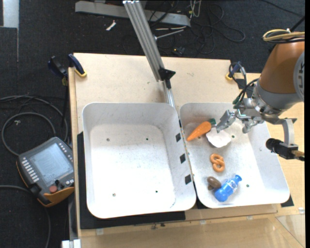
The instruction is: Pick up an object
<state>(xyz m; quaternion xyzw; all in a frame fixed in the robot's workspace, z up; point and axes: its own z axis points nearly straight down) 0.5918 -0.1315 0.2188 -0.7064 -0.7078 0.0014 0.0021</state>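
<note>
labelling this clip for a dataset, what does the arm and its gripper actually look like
The arm comes in from the right as a bulky rounded body, with a broad orange band above a grey wrist section. Thin cables run around the wrist. The gripper is small, angular and metallic grey, with two slim fingers. A separate black fitting sticks out below the wrist near the right bin's rim.

**Bench on dark carpet, cables all round**

A pale wooden bench (126,77) stands on dark carpet (29,72). Far left of the claw, a grey and orange handheld control pendant (46,169) lies on the floor. Black cables (203,29) trail above-left of it, beside what may be a metal stand base (131,9).
</note>
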